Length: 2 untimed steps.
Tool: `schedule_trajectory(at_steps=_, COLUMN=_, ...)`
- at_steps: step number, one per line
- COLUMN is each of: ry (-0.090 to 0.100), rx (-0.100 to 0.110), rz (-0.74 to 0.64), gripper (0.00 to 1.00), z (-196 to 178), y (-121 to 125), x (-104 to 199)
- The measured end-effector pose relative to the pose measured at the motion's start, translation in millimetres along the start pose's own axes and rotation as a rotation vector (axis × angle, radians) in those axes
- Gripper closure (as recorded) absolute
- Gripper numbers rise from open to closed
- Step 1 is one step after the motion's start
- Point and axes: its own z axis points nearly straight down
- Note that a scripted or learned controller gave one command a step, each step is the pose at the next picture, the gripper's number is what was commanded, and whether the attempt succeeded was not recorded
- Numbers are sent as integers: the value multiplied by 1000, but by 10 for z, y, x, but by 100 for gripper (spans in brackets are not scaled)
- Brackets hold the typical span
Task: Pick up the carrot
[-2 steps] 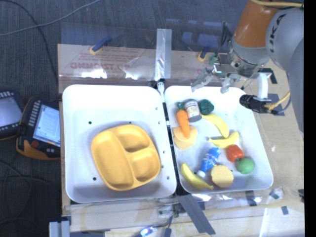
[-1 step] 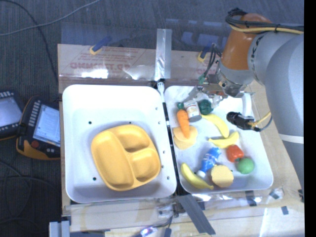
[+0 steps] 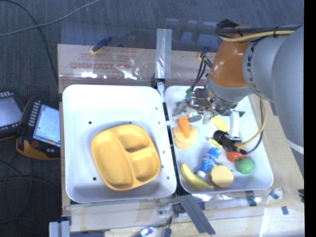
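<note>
One banana (image 3: 194,177) lies closest, one carrot (image 3: 184,126) sits beneath the end effector (image 3: 195,110); whether its grip is wide or narrow, I can't tell.

Red printed lettering on cardboard sheet (image 3: 106,63) behind the bins: blurred, not legible. Handheld screen (image 3: 47,124), left: content unreadable.

grey arm (image 3: 276,78) reaching in, gripper (image 3: 190,113) lowered

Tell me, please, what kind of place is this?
Probably a robotics lab bench: a robot arm reaches over a white bin of toy food, such as a carrot, with a teach pendant nearby.
</note>
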Motion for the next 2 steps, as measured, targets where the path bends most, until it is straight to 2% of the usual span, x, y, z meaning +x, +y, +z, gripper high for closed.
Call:
schedule_trajectory(at_steps=1, ry=-2, rx=-1, rz=-177, gripper=0, z=-6, y=37, x=-477)
schedule_trajectory(at_steps=2, ry=-3, rx=0, rz=-119, gripper=0, z=796, y=269, x=-589)
